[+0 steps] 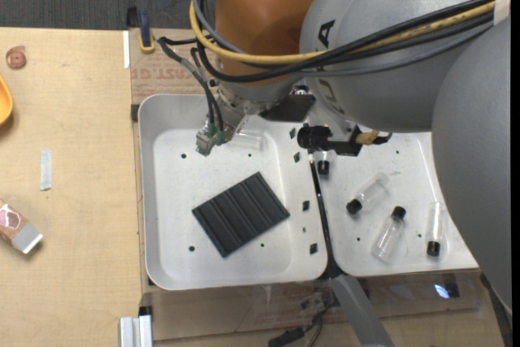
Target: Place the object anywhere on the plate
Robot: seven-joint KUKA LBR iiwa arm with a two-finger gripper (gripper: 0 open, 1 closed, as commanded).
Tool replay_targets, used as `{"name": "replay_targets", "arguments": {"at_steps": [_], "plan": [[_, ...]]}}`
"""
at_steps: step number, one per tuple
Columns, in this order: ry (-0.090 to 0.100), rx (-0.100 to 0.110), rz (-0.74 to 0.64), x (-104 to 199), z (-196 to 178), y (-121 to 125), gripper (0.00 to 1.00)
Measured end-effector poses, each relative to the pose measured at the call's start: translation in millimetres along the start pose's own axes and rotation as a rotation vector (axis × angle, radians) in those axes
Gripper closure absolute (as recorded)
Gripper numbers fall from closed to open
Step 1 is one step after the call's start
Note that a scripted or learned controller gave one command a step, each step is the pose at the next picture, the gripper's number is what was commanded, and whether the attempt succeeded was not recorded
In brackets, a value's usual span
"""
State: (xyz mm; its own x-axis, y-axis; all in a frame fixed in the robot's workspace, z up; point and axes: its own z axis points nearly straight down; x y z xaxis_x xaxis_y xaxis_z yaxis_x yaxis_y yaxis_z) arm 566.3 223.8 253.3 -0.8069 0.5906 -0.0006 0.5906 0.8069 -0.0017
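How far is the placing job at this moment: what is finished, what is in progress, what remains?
Done: nothing visibly; the dark ribbed plate in the left bin has nothing on it.
In progress: the gripper hangs over the left bin's far part, above the plate's far side, with something clear near its tip; whether this is held, I cannot tell.
Left: three clear vials with black caps lie in the right bin; an object must reach the plate.

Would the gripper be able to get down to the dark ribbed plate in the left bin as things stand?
Probably yes. The gripper hangs over the left bin's far side, and the dark ribbed plate lies flat just nearer the camera with nothing on it or between them.
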Motion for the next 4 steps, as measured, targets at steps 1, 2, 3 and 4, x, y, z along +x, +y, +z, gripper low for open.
{"name": "replay_targets", "arguments": {"at_steps": [1,2,3,4], "plan": [[0.0,-0.001,-0.184,-42.7,53.1,-2.2,1.0],[-0.002,-0.003,-0.343,-31.6,17.0,-5.2,1.0],[0.0,-0.002,-0.45,-14.9,28.9,-49.1,1.0],[-0.001,-0.002,-0.552,-21.5,-9.2,-114.1,1.0]]}}
